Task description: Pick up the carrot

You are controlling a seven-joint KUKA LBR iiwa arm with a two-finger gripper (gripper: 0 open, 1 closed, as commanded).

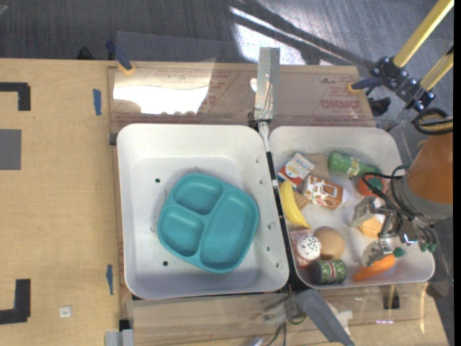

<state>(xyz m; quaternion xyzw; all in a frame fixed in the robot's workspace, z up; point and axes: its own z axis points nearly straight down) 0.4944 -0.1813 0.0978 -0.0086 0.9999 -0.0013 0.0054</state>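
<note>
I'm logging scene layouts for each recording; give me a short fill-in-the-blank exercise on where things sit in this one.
1. The teal divided tray lies in the ______ bin of the camera view.
2. The carrot lies near the front-right corner of the ______ bin.
3. The banana lies close to that bin's ______ wall.
4. The gripper hangs just above the ______.

Missing words: left; right; left; carrot

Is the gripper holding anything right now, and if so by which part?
Cannot be told. The gripper sits right over the carrot in the right bin, but no grasp is visible.
</note>
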